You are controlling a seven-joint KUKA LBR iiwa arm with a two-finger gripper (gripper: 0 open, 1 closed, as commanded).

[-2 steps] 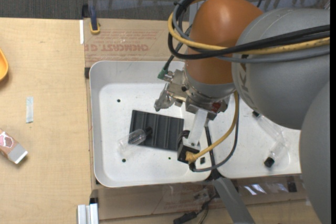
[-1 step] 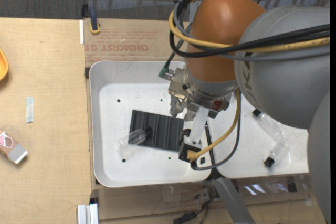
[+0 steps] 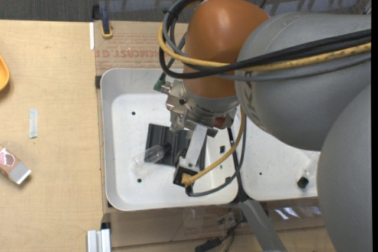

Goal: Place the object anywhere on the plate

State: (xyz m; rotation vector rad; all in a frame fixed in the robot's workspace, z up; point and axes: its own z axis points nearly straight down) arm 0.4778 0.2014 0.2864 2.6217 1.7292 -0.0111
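Object (image 3: pixel 155 154): clear small item lying on dark plate (image 3: pixel 159 137), left bin (image 3: pixel 112 127) centre.
Pincer (image 3: pixel 177 127): hovering above; grip state, cannot tell.
Risk: arm blocking view; object looking slippery, possibly rolling off plate.

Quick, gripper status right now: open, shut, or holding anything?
Gripper: cannot be told; it sits low in the left white bin over a dark flat object, beside a small clear plastic piece.
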